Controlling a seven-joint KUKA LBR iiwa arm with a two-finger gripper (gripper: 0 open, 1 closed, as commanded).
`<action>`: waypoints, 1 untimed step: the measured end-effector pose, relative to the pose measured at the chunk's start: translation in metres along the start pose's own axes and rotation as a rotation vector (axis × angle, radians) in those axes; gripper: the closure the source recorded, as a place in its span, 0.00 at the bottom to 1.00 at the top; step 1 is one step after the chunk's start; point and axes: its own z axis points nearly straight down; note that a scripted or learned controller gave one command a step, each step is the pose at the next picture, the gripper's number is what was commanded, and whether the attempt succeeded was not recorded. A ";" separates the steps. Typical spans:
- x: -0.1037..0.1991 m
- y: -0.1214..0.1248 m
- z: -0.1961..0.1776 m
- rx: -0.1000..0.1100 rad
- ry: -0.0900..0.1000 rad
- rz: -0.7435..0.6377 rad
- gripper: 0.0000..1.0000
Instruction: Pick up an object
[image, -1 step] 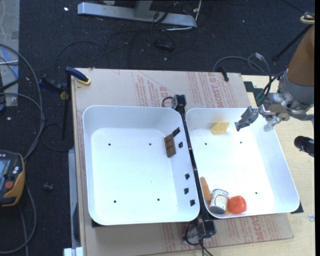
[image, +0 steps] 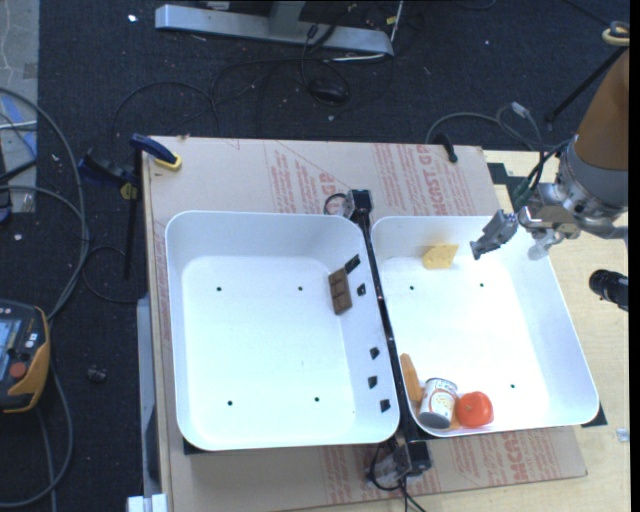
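My gripper (image: 522, 234) hangs over the far right part of the right bin (image: 560, 330), with nothing seen held in it. A yellow wedge (image: 440, 257) lies just left of it near the bin's far wall. In the near corner of that bin are an orange carrot (image: 410, 375), a small tin can (image: 437, 400) and a red tomato (image: 476, 408), packed close together. A brown chocolate bar (image: 341, 291) lies by the right wall of the left bin (image: 190, 300), with a small dark piece (image: 351, 266) just beyond it.
Both bins sit on a cardboard sheet (image: 300, 165). A blue and yellow clamp (image: 155, 152) grips its far left corner. Cables and a metal stand (image: 270, 28) lie on the dark floor beyond. Small black tabs (image: 373, 352) dot the wall between the bins.
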 end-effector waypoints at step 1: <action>0.002 -0.002 0.063 0.006 0.001 0.000 0.00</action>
